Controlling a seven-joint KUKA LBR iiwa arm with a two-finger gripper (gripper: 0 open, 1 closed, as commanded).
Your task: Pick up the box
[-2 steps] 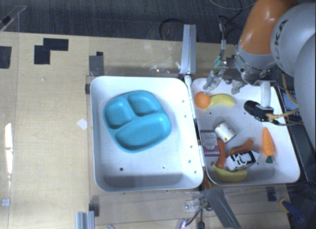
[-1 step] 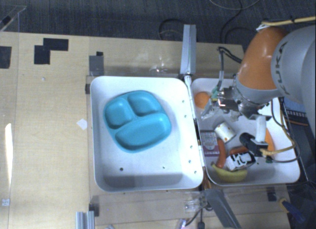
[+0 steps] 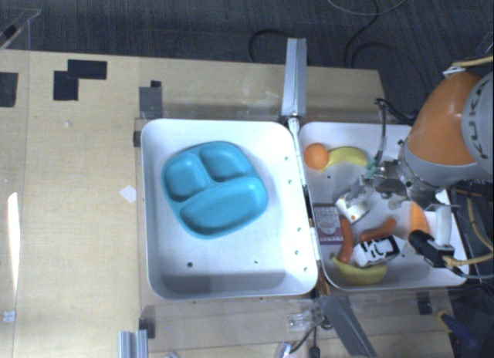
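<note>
Right bin point(image 3: 337, 131): pincer point(image 3: 356, 204) above box point(image 3: 327, 217).

From my screen both bins point(image 3: 154, 194) are plain white on a tan wood bench point(image 3: 69, 217). The divided plate point(image 3: 214, 188) is bright turquoise. Next door I see an orange ball point(image 3: 315, 156), a yellow banana point(image 3: 359, 273), and a black-and-white box point(image 3: 378, 248).

Arm point(image 3: 451, 129) entering from the right, orange band above the grey wrist, bent downward; gripper point(image 3: 356, 204) at its lower-left end, low over the bench.
</note>
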